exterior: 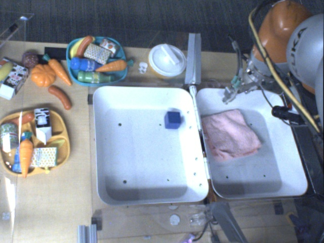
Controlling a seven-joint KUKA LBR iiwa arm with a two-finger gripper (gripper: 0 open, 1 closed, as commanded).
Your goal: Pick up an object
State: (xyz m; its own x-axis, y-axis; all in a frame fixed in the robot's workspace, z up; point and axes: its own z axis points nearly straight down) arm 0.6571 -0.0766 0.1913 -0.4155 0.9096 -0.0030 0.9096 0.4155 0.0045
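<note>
A small blue cube [173,119] lies in the left bin [116,151], near its upper right corner. A crumpled pink cloth [231,134] rests in the right bin [283,181], toward its left half. My gripper [232,93] hangs over the far edge of the right bin, above and behind the pink cloth, apart from it. Nothing shows between its tips. The grey arm with its orange band [278,24] reaches in from the upper right.
A blue bowl [96,59] of toy food stands behind the left bin. A white lidded cup [167,61] sits next to it. A yellow plate [33,143] with toy food lies at the left. Loose toy carrots and a pumpkin [43,75] lie nearby.
</note>
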